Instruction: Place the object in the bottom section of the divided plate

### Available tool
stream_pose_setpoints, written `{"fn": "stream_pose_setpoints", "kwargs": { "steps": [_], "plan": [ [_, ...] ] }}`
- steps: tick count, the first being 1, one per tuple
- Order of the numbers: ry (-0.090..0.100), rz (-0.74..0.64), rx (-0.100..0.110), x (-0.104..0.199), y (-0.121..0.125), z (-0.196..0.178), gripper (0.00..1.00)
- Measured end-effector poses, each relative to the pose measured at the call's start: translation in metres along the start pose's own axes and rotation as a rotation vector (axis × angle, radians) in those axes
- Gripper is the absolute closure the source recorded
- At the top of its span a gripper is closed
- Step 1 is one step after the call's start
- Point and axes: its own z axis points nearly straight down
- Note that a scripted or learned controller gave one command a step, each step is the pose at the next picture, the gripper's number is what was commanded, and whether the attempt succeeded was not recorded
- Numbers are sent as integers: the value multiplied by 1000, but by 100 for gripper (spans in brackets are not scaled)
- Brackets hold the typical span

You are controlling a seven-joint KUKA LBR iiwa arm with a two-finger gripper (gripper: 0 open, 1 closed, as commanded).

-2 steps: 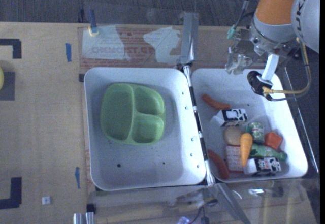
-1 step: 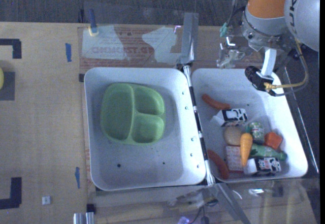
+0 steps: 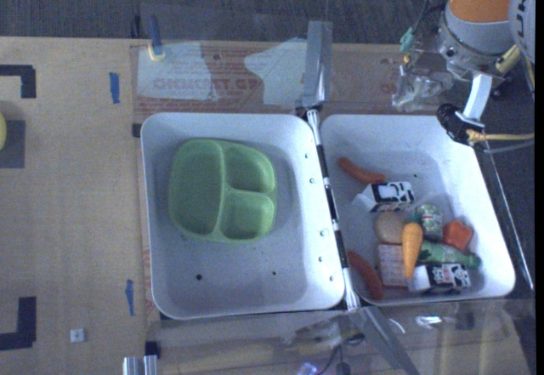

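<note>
Two white bins [image 3: 161, 139]: green divided plate [image 3: 223, 189] left, toy foods [image 3: 411, 244] right.

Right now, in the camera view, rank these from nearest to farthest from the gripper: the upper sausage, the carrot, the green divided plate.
From the gripper, top right:
1. Upper sausage, top of right bin.
2. Carrot, lower in right bin.
3. Green divided plate, left bin.

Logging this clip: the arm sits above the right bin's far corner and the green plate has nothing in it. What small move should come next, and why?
Probably swing the gripper down toward the toy food in the right bin and pick one piece near the pile's edge, such as the sausage. The green divided plate in the left bin holds nothing yet, so a grasp has to come first.
</note>
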Motion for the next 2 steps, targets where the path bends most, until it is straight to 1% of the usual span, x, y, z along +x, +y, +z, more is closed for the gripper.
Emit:
{"fn": "stream_pose_setpoints", "kwargs": {
  "steps": [1,2],
  "plan": [
    [2,-199,5,109,-15,66,100],
    [2,-198,4,109,-15,66,0]
  ]
}}
